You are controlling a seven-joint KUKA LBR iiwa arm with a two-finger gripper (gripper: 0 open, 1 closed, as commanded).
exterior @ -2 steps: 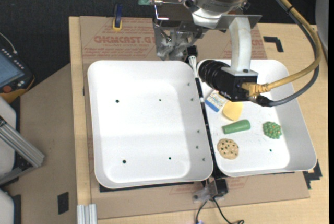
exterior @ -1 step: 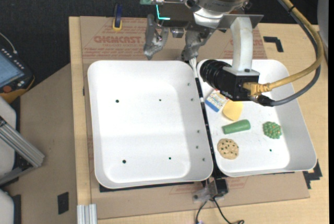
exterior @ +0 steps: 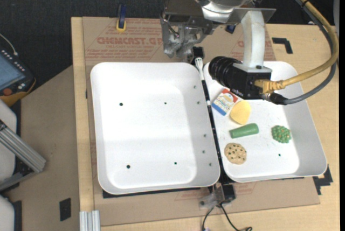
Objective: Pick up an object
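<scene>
The small packet [exterior: 225, 102], printed in red, white and blue, is seen in the right bin [exterior: 302, 133], near that bin's far left corner. Just beside it, toward the camera, a yellow lemon-shaped piece [exterior: 241, 112] is placed, and a green cylinder [exterior: 243, 130] lies on its side just below that. A round speckled cookie [exterior: 235, 153] is found nearer the front rim, and a knobbly green piece [exterior: 281, 134] sits apart to the right. The gripper [exterior: 180, 41] is held over the far edge of the left bin [exterior: 145, 133], close to the seam between the two bins and well apart from all five objects. Whether it is open or closed cannot be told, and nothing is seen held in it. A black cylindrical unit [exterior: 232, 76] with a yellowish cable [exterior: 302, 76] hangs over the right bin's far end. Both bins are borne on a cardboard sheet [exterior: 129, 36].
</scene>
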